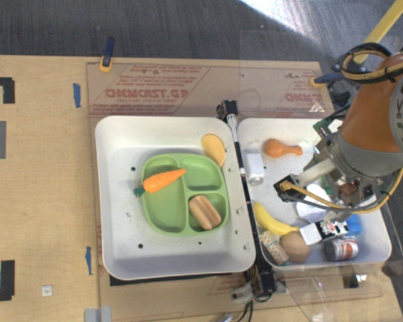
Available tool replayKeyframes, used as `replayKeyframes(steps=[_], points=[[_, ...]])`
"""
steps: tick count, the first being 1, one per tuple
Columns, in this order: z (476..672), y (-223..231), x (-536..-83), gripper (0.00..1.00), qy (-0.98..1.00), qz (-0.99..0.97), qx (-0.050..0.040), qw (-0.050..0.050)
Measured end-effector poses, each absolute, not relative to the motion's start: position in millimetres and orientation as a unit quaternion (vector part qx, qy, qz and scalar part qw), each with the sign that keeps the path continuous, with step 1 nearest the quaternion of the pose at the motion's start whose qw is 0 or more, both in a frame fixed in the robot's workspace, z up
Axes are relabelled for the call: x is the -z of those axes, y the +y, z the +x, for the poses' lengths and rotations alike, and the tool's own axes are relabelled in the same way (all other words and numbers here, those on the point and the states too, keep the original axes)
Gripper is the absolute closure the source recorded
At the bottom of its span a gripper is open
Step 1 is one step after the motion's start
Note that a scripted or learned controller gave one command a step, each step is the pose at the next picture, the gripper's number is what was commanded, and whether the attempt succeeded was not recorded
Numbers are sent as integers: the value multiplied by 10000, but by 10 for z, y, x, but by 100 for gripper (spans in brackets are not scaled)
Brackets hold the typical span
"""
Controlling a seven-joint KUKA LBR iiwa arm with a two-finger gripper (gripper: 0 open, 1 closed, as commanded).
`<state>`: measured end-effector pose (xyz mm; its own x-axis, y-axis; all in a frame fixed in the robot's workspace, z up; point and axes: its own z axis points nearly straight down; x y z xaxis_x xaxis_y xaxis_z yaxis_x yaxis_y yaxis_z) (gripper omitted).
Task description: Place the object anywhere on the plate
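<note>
**Plate** (150, 215): green, with compartments, in the left bin (121, 247). It carries a carrot (162, 180) across its upper part and a brown roll (205, 211) in its lower right compartment. A yellow piece (214, 149) lies at its upper right rim.

**Right bin** (383, 240): holds an orange drumstick (281, 149), a white can (255, 168), a banana (272, 221), a potato (295, 245), a red-labelled tin (340, 249) and some pale packets.

**Claw** (337, 192): low over the middle of the right bin, under the arm's wrist. Whether it is open, closed or gripping cannot be told.

**Object to place:** judged to be one of the right-bin items beneath the claw, though which one is unclear.

**Step:** judged to be pick-up, with nothing yet carried toward the plate.

**Next:** secure a grasp and lift clear of the divider. Then cross to the left bin and release over a free plate compartment.
</note>
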<state>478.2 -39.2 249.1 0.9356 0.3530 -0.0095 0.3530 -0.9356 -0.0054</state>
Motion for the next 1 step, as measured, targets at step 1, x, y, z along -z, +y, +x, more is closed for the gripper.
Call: replayKeyframes(steps=[1], points=[[4791, -385, -2513, 0, -1798, -9837, -26, 17]])
